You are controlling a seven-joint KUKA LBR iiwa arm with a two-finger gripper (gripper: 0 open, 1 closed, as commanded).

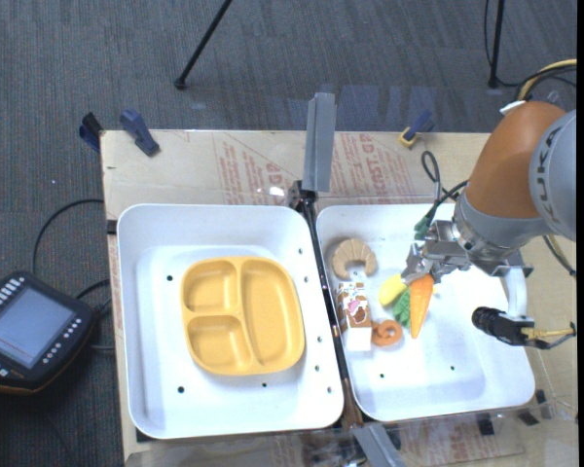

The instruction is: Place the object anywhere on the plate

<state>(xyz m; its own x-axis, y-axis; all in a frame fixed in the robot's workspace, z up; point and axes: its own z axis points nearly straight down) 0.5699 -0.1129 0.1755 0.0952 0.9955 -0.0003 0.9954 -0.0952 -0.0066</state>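
So the carrot (419, 305) is sitting in the right bin (467, 377), and the gripper (430, 266) is right at its top end, but I can't tell from this angle if it actually has it. My worry is the yellow piece (393, 289) and green bit (403, 307) pressed against the carrot, which could get dragged along or knock it loose. Same bin also has a croissant (353, 257), a donut (387, 333) and a little carton (354, 309). The left bin (146, 358) holds the yellow plate (243, 316), nothing on it.

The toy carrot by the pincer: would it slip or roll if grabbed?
The carrot looks smooth and tapered, so it may slide toward its thin tip. Its round body could probably roll on the flat bin. It seems rigid moulded plastic, likely light.
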